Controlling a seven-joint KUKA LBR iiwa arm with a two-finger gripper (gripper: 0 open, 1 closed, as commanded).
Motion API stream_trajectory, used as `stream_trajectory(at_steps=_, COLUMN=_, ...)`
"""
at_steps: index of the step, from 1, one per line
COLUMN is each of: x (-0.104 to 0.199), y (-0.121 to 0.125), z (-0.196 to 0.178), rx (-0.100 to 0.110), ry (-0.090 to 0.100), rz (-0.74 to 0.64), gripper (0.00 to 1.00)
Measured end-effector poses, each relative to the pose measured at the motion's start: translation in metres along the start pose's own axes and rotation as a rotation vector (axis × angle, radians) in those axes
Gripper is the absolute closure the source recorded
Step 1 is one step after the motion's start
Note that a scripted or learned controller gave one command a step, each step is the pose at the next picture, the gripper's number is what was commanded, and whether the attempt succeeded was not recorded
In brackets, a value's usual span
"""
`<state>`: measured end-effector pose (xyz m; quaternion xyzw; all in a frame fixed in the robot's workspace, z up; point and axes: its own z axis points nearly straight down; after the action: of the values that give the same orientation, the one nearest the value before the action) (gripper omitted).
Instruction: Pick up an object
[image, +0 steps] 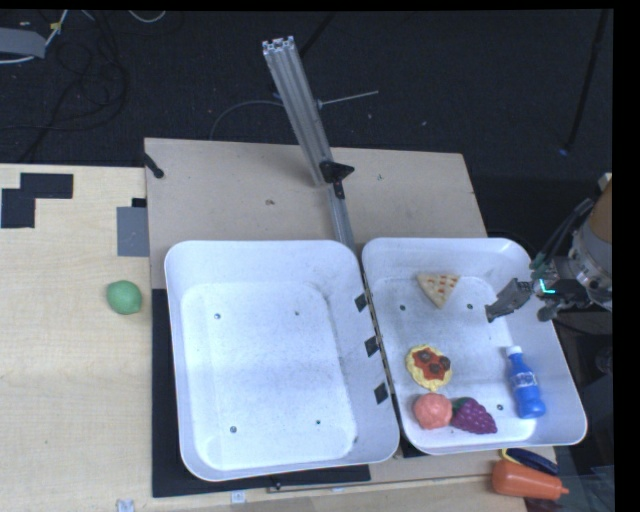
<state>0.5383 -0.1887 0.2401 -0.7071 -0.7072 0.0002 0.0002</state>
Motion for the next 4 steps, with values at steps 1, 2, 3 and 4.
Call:
stream_trajectory(at_steps=1, x=0.000, y=0.000, z=0.000, rx=0.000, ry=0.000, rz=0.000, gripper=0.00)
stream_trajectory(at_steps=2, x=-0.005, y=-0.005, z=0.045, rx=0.004, ry=0.001, rz=0.000, gripper=0.00)
stream_trajectory(at_steps=3, x=-0.010, y=-0.015, z=0.096, rx=0.004, ry=0.001, rz=0.000, gripper=0.00)
stream_trajectory(at_steps=4, x=-0.009, y=-0.015, z=0.149, rx=0.003, ry=0.001, rz=-0.001, gripper=0.00)
